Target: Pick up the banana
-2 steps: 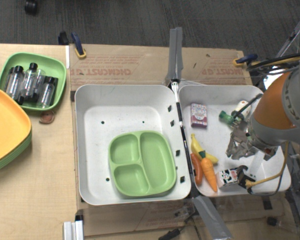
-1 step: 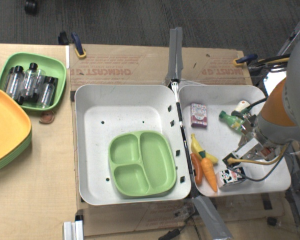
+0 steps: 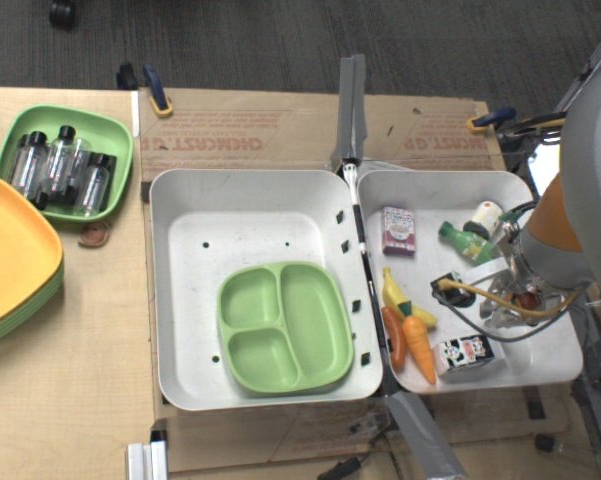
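The yellow banana (image 3: 392, 291) lies in the right bin (image 3: 540, 363), close to its left wall, with its lower end against two orange carrots (image 3: 412, 341). My gripper (image 3: 495, 301) hangs low over the right half of that bin, to the right of the banana and apart from it. Cables loop around the gripper and hide its tips. Nothing shows in its grasp.
The right bin also holds a small purple-and-white box (image 3: 398, 231), a green bottle (image 3: 468, 238) and a black-and-white carton (image 3: 467, 353). The left bin (image 3: 180, 268) holds a green divided tray (image 3: 283, 325). Further left stand a green dish of bottles (image 3: 65, 163) and stacked yellow plates (image 3: 15, 268).
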Motion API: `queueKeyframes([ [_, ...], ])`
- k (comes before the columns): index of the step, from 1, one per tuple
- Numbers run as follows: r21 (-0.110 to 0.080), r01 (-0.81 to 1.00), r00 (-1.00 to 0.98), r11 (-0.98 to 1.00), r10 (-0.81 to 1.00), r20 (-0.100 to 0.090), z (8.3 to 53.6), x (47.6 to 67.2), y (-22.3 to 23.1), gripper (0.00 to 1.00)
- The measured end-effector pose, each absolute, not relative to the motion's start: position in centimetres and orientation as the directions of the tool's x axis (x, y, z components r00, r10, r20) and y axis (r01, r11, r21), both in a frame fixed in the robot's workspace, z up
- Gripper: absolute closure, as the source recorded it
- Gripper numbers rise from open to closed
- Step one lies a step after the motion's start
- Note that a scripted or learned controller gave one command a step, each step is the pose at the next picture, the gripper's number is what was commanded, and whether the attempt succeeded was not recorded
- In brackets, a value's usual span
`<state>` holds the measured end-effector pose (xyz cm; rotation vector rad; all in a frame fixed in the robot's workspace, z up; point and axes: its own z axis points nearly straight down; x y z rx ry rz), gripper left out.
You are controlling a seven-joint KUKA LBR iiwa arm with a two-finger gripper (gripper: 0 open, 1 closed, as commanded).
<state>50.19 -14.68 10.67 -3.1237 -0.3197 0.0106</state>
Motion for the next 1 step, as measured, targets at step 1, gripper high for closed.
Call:
queueKeyframes([
  [1, -0.001, 0.227, 0.974, -0.974, 0.227, -0.005, 20.94, 47.71, -18.22, 1.00],
])
